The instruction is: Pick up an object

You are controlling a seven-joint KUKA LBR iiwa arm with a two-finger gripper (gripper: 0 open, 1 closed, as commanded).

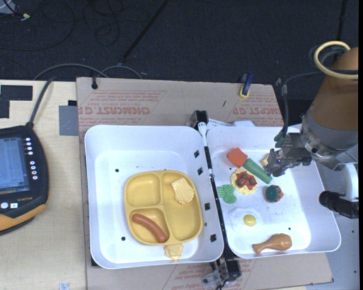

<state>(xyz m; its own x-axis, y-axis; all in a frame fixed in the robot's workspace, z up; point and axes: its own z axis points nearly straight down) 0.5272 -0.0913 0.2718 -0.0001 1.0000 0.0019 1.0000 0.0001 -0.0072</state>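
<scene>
We pick out faint reddish print on the cardboard sheet [169,98] under the two bins, up at twelve o'clock from the left bin [103,162]. It looks upside down and mirrored from our angle; it seems to spell something like "CHEMCAST GP", though we cannot be sure of every letter. The same print repeats toward one o'clock, on the cardboard above the right bin [327,234], and again faintly along the cardboard's front edge at six o'clock, too broken to read. Over at nine o'clock the control pendant [15,174] shows a lit screen with lines of text, and those are too small for us to read.
</scene>
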